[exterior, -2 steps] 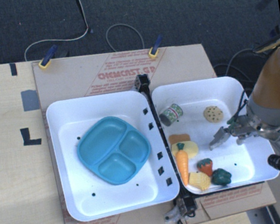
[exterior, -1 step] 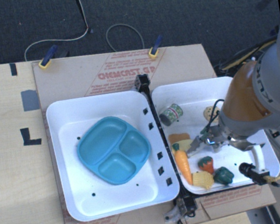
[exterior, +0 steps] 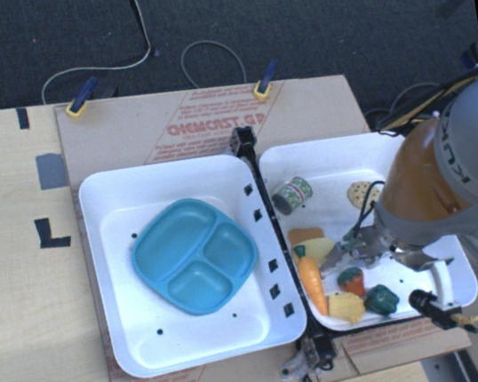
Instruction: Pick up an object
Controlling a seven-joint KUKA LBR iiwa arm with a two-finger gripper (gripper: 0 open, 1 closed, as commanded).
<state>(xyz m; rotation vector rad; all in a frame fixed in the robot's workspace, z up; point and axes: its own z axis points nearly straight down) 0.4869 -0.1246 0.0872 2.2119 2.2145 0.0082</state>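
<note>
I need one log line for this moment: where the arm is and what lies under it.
arm: over right bin | gripper: low above red toy, beside carrot | grasp: not visible | left bin: blue tray

Two bins sit side by side on a cardboard sheet atop the worktop. Left bin holds a divided plate, roughly centre. Right bin holds several items: can near the divider, far side; cookie to its right. Toy carrot lies along the divider, w/ a cheese wedge just behind it. Strawberry right of carrot; corn piece & broccoli at near edge. End effector is over mid-bin, arm coming from right.
</note>
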